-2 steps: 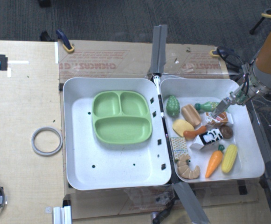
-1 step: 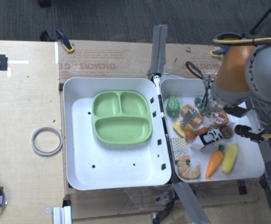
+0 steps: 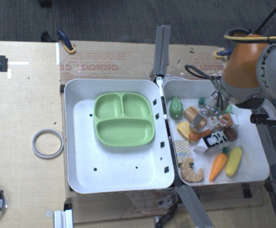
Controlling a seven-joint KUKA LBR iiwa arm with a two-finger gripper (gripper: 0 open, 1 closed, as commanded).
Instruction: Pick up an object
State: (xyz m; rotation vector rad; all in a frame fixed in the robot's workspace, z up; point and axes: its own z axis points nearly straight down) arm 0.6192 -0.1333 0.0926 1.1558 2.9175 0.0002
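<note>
A: So, where's the gripper right now?

B: Down in the right bin, low over the heap of toy food near the back. Its tip sits at a tan bread-like piece, touching or just above it, I can't tell which. Whether it's apart or closed is also beyond me; the tip is small and lost in clutter.

A: Anything held?

B: Nothing I'd call held. No item clearly sits in its grasp.

A: What's packed around it?

B: A green bumpy fruit just to the left, a yellow wedge in front of the bread, and a black-and-white carton close by. Nearer the front lie a carrot, a corn cob and a croissant. The left bin carries a green divided plate, well apart from the arm.

A: What could spoil the pick?

B: Crowding, I'd judge. The pieces touch one another, so closing there may pinch two at once, or nudge the bread aside and grab nothing. A rounded, smooth toy could also squirt out on the lift

A: And the bin wall?

B: Close on the left; a shoved item could jam against it
</note>
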